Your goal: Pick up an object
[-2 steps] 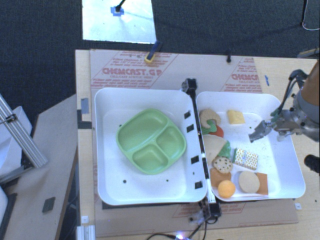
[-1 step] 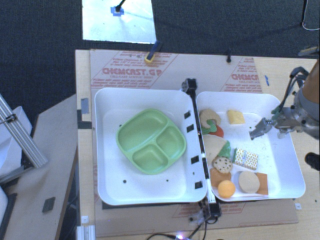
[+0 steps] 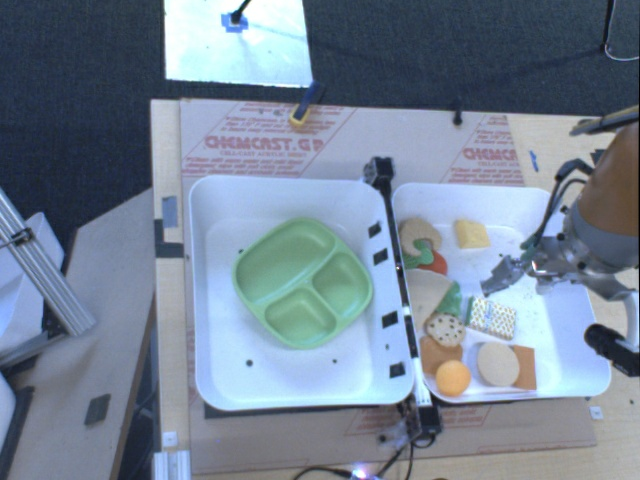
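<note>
Hovering at right of frame, your gripper (image 3: 505,273) holds nothing I can see; jaw opening unclear, pick not yet done.

Arm (image 3: 608,203) being cut off by picture's edge at 3 o'clock. Gripper (image 3: 503,276) being blurred; finger state not being resolved. Patterned cracker (image 3: 493,318), at gripper's 6 o'clock, being rendered too small for print to be told. Tan piece (image 3: 432,292) being partly hidden under green wedge (image 3: 449,299).
</note>
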You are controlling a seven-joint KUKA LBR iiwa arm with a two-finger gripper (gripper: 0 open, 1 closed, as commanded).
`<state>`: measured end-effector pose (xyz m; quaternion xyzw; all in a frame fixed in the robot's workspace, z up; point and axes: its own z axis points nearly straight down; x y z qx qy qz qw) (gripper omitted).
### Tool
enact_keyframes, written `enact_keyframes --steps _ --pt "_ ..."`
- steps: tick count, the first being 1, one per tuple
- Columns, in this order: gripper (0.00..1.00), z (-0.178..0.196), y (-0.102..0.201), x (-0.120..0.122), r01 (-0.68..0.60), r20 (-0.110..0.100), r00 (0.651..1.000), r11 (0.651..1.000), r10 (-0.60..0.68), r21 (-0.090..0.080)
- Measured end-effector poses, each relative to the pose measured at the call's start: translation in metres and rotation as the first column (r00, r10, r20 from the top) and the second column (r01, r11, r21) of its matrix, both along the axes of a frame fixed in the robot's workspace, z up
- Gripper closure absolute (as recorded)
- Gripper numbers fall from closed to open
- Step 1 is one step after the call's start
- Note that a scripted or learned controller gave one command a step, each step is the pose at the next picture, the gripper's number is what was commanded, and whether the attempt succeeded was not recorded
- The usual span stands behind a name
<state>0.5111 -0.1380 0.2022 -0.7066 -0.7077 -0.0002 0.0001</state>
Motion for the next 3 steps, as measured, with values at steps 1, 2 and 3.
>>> enact_keyframes --steps 1,2,3 --pt "0.00 -0.041 -0.003 0.000 0.000 -0.001 1.000 1.000 0.000 0.000" --pt "0.00 -0.083 0.001 -0.003 0.000 -0.001 1.000 1.000 0.000 0.001" --pt "0.00 -0.111 -0.002 0.002 0.004 0.013 1.000 1.000 -0.004 -0.007"
